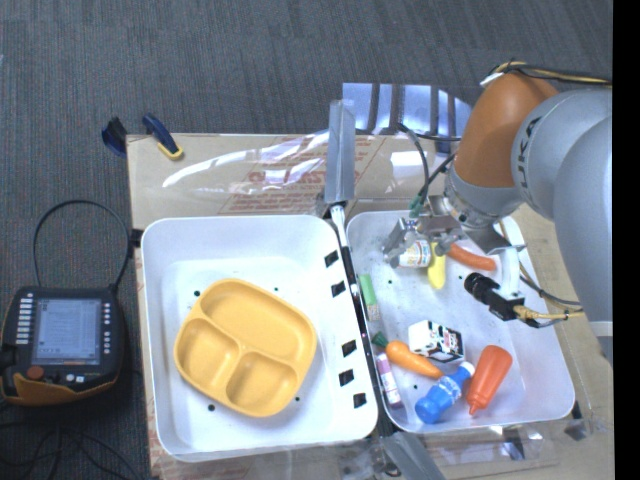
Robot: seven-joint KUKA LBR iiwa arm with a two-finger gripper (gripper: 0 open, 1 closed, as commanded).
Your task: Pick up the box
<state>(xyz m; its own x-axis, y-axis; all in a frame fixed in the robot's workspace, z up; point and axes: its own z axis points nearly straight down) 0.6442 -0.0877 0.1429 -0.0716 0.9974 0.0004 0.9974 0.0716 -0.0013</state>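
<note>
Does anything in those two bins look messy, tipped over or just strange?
Nothing looks broken or spilled. The right bin is a loose jumble: the box, a blue bottle and an orange bottle all lie at odd angles. The yellow tray sits askew in the left bin.

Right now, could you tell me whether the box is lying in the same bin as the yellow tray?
No, the box lies in the right bin, while the yellow tray sits in the left bin.
</note>
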